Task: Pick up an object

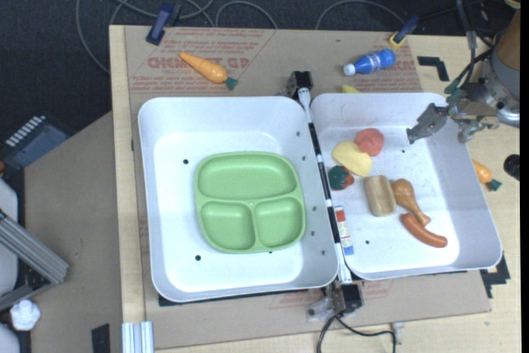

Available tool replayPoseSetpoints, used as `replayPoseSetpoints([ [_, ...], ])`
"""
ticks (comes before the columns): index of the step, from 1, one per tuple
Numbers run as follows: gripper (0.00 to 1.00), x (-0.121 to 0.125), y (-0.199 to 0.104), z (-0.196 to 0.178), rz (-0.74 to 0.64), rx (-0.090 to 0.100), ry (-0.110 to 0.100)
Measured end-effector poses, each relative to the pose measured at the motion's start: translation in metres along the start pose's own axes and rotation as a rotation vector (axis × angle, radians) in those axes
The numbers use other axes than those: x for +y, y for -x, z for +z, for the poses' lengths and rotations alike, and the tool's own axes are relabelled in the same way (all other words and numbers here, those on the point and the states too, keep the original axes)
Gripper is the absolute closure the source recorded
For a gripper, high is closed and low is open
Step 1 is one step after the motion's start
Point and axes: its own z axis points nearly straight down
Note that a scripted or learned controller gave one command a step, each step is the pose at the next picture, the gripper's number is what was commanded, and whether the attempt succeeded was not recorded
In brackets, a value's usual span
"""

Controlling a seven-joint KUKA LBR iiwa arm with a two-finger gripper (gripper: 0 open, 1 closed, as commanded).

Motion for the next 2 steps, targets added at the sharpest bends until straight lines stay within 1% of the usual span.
replayPoseSetpoints([
  [1,0.00,-0.011,-0.005,0.161,0.001,0.000,0.002],
  [2,0.00,-0.031,-0.012,0.168,0.002,-0.002,0.009],
])
